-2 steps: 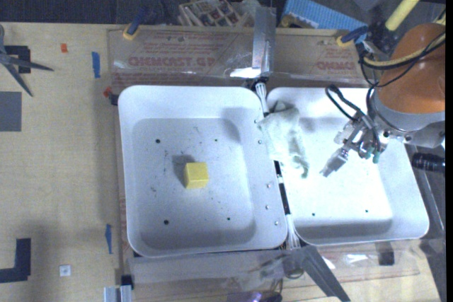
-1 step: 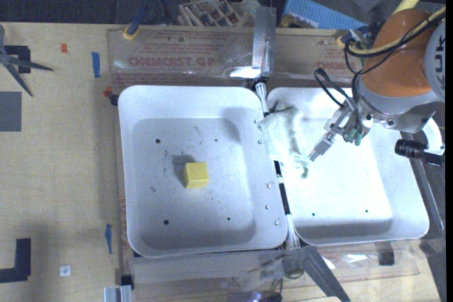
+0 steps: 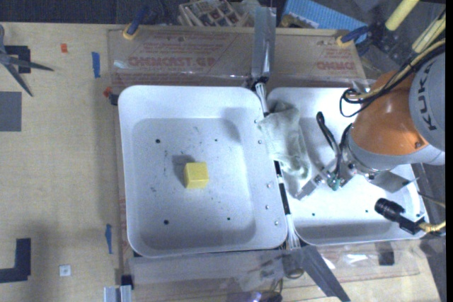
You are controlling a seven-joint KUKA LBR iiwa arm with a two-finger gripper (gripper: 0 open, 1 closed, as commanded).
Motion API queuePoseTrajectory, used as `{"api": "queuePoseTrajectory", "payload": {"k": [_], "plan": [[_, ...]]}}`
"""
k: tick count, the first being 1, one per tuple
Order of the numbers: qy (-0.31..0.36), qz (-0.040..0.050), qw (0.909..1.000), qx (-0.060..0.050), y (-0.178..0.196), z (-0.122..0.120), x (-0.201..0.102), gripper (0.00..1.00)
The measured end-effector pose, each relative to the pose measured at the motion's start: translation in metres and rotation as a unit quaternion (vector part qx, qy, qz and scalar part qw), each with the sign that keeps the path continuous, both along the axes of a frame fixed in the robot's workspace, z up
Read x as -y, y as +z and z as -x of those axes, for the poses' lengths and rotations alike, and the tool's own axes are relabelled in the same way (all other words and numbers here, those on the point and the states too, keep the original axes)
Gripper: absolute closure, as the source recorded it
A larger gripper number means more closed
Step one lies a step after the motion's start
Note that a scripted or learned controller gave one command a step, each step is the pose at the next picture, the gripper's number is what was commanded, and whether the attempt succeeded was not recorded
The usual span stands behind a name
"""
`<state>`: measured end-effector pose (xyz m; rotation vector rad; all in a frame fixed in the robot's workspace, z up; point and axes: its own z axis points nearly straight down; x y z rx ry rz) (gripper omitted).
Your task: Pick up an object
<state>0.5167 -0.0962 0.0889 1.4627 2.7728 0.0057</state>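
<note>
Overhead slanted view of the bench (image 3: 56,173) with two shallow white bins side by side. The left bin (image 3: 134,124), at the centre of the frame, contains a small yellow block (image 3: 197,175) lying slightly left of the bin's middle, apart from all four walls. The right bin (image 3: 354,223), in the right half of the frame, contains a crumpled pale, translucent item (image 3: 287,138), cloth or plastic wrap, lying against the bin's left wall beside the divider between the bins. The arm (image 3: 389,131), grey with an orange band, enters from the right edge of the frame and hangs over the right bin. Its gripper (image 3: 311,186) sits low in that bin, just right of and below the crumpled item, near the lower left part of the bin floor; whether it touches the item cannot be told, and its state of opening cannot be told from this angle. A black cable (image 3: 327,134) curves along the arm's left side. The yellow block lies well apart from the gripper, in the other bin.
</note>
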Motion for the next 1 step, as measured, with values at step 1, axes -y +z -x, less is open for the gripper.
{"api": "queuePoseTrajectory", "payload": {"k": [1], "plan": [[-0.002, 0.0003, 1.0000, 0.004, 0.0113, -0.0019, 0.0014, 1.00]]}}
